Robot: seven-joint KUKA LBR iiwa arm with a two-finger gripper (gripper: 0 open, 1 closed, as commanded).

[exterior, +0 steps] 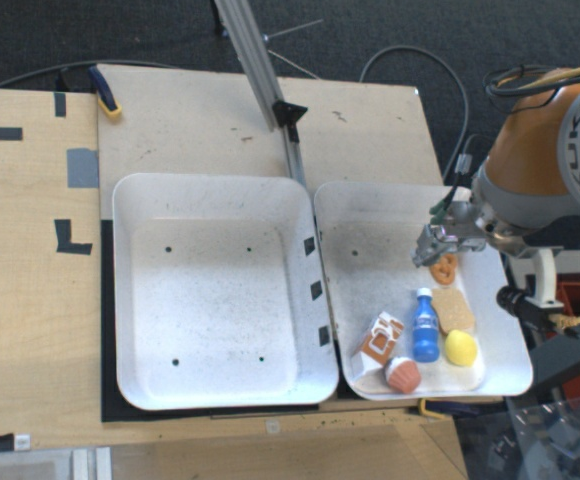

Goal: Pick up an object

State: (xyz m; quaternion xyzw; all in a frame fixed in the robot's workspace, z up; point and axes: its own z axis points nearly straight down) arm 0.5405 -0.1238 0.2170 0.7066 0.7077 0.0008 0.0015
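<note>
My gripper (437, 249) hangs over the right bin (370, 218), near its right side. A small orange object (445, 268) lies right beneath the gripper tip, and the view does not show whether they touch. Toward the bin's front lie a tan block (455, 309), a blue bottle (426, 330) with a white cap, a yellow lemon-like piece (460, 348), an orange-and-white carton (381, 338) and a red round piece (403, 375).
The left bin (210, 198) sits beside the right one, and their rims meet in the middle. A grey metal pole (255, 53) slants in from the top to the bins' back edge. A cable (420, 63) loops behind the right bin.
</note>
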